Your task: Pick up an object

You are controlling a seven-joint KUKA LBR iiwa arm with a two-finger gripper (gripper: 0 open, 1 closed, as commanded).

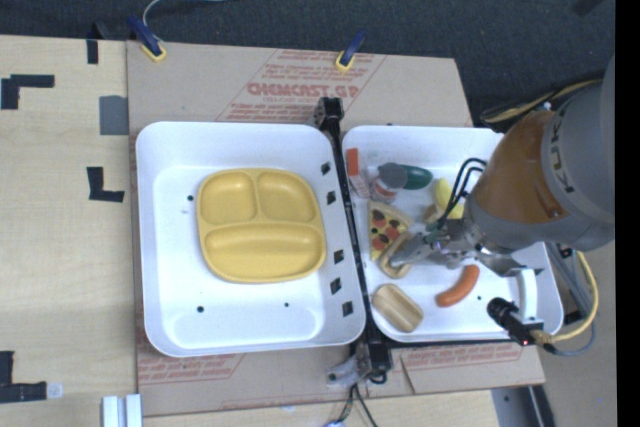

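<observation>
The right bin [520,300] holds a cluster of small toy foods. A pizza slice [385,230], tan with red and dark dots, lies at centre-left of this bin. A bread roll [397,307] lies below it, an orange-red sausage [458,286] lower centre, a green-and-grey piece [403,177] near the upper edge, and a yellow piece [447,203] to the right of it. The gripper [425,243] is seen over the lower right edge of the pizza slice, just beside or touching it; whether the jaws are spread or closed cannot be told, and nothing is seen held between them. The arm [530,185] enters from the right of the frame. In the left bin [160,245] a yellow divided plate [262,223] lies at centre.
</observation>
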